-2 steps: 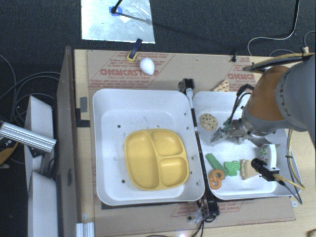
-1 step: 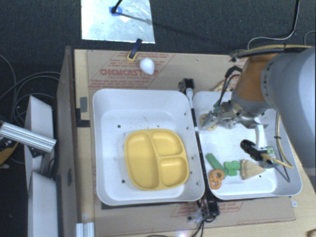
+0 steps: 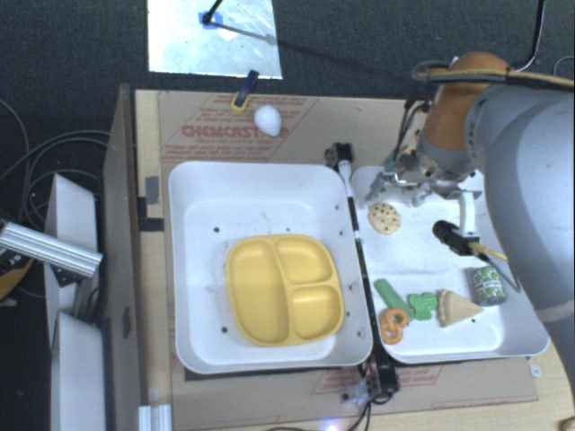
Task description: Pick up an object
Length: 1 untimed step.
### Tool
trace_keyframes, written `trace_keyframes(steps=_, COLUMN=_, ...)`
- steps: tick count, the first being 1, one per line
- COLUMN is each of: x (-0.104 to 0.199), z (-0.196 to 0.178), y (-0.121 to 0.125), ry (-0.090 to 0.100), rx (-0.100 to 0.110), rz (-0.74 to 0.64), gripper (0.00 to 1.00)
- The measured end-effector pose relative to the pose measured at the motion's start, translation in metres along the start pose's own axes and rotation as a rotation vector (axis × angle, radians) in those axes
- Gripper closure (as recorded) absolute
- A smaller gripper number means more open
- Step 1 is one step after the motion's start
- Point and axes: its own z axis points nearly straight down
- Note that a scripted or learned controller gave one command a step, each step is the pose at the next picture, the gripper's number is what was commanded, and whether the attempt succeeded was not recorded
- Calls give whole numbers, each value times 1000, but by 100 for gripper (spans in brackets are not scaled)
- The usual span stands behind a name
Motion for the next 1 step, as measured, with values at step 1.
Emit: trace_keyframes(steps=1, x=-1, z=-11, y=-1, ry=-1, rx=1, rz=-2, gripper=100)
